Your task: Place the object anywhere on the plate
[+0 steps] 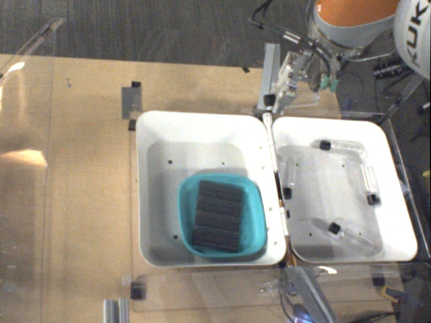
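A teal square plate (255, 214) sits in the left white bin (152, 200), toward its front right. On the plate lies a dark grey ridged block (217, 215), resting flat and covering most of the plate's middle. My gripper (288, 85) hangs beyond the far edge of the bins, above the seam between them, well apart from the plate and the block. Nothing shows in its grasp. The orange band of the arm (353, 2) is at the top right.
The right white bin (337, 187) holds several clear tubes with black caps: one at the back (343, 145), one along the right side (370, 180), one at the front (349, 235). A metal bracket (271, 73) stands behind the seam. Wooden bench surrounds the bins.
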Robot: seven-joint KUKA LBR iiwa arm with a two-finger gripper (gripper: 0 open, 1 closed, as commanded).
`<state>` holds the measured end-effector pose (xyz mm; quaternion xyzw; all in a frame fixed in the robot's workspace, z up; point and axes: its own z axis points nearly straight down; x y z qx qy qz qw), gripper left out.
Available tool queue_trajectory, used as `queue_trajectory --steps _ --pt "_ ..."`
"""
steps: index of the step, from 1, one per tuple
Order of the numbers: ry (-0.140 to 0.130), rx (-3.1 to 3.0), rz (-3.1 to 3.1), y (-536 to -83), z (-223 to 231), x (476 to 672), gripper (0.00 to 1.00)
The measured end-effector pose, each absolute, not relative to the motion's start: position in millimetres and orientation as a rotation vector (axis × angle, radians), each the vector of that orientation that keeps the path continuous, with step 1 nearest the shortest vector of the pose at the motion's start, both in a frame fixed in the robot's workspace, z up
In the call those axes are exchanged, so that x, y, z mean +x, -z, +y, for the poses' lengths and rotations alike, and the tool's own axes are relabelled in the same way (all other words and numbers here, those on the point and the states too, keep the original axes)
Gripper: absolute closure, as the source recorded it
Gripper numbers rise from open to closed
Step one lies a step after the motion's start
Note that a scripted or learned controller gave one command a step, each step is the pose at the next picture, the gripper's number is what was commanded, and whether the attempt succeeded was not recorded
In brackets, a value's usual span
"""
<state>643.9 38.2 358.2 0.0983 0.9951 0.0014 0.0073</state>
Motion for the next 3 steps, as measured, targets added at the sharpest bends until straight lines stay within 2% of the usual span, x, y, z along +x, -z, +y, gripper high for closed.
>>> queue_trajectory --steps 1,2,3 --pt "-0.005 0.177 3.13 -185 87 636.9 1.0" --pt "-0.003 0.08 3.126 -336 46 649.1 1.0" --pt "-0.005 -0.023 3.133 -226 104 631.2 1.0"
